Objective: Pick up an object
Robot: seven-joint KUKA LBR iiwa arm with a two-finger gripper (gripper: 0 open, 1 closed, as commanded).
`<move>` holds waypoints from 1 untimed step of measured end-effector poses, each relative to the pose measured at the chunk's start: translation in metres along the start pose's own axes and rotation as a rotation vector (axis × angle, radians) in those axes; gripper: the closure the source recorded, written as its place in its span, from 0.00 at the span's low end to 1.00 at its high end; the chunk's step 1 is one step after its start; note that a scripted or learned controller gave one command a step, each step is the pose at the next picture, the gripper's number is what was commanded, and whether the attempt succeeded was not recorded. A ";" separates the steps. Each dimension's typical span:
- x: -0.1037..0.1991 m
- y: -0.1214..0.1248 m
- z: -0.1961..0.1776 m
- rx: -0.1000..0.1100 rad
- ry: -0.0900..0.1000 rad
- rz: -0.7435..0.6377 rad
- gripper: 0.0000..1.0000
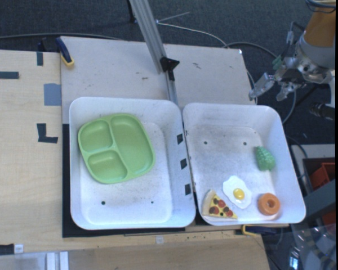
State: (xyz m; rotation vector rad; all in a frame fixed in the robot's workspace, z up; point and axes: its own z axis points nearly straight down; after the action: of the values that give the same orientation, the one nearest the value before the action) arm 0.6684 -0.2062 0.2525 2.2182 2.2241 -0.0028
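Observation:
The right bin [225,122] holds a green bumpy toy [265,158] near its right wall, a fried egg [238,193], a pizza slice [218,205] and an orange donut [268,203] along its front edge. My gripper [272,86] hangs beyond the right bin's far right corner, above the bench edge, well away from all the toys. Its two fingers stand apart with nothing between them. The grey arm with its orange band [320,30] comes in from the upper right.
The left bin [79,167] holds a green divided plate [115,147]. A metal post [152,32] rises slantwise behind the gap between the bins. Cables trail across the bench behind the right bin.

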 end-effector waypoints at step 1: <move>0.000 0.000 0.000 0.001 0.000 0.000 0.00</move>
State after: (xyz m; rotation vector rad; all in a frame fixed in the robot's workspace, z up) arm 0.6684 -0.2063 0.2525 2.2186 2.2241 -0.0037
